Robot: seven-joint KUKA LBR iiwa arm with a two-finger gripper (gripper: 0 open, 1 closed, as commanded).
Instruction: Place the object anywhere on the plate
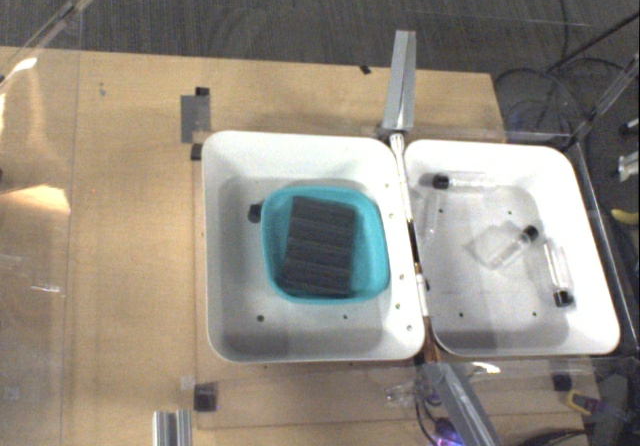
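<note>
Looking at: two white bins side by side on the desk [120,234], the left bin [215,234] and the right bin [592,234] touching along their inner edges.
Plate: a teal plate [372,234] with rounded corners sits flat in the middle of the left bin.
Task's thing: we're calling it the dark grey ribbed block [318,249]. It lies flat on the plate, all of it inside the teal rim, a touch nearer the plate's left side.
Long axis: runs roughly from the top to the bottom of the view, tilted a little. The ribs run across it.
Right bin stuff: a clear tube with a black cap [455,180] near the back wall, a second capped tube [558,274] along the right side, and a clear plastic piece [497,246] between them. All are hard to make out against the white.
Tool: honestly, we can't tell whether it's released, clenched or grasping anything.
Which way from the tool: the arm comes in from the right, so we figure the block lies to its left, past the whole right bin.
Progress: by our read the job looks done, since the block rests on the plate with nothing touching it.
If the target is really a clear item: it would have to travel left over the shared bin edges, and the block already covers most of the plate.
Risk: those clear tubes look slippery and easy to miss.
</note>
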